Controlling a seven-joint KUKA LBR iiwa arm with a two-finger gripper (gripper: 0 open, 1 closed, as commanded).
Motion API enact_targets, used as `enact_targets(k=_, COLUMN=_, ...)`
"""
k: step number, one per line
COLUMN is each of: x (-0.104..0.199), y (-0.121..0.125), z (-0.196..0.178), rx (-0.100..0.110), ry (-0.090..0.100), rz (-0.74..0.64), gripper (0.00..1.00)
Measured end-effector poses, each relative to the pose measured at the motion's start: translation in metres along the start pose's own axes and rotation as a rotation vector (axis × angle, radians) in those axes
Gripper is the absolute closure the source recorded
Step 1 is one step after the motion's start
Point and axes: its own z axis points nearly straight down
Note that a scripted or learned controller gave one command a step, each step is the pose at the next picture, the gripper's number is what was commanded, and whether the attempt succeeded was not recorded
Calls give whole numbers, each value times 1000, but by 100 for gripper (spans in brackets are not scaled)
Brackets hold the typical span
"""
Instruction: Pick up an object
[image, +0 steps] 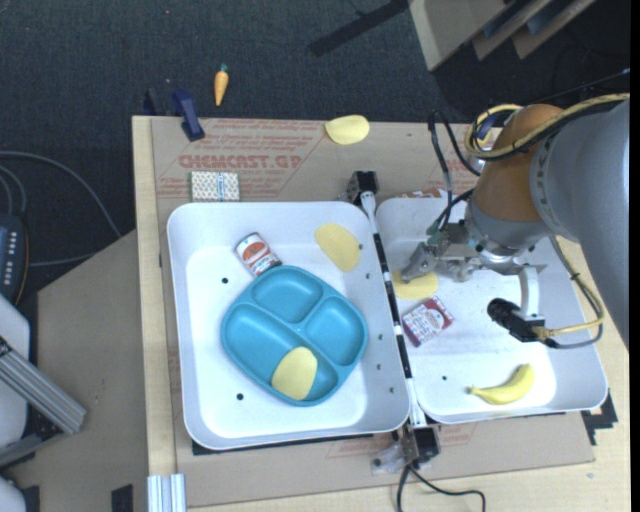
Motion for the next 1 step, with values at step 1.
enact_targets(k=1, x=-1, y=-17, z=0, rx=1, ry=0, rz=0, gripper=0)
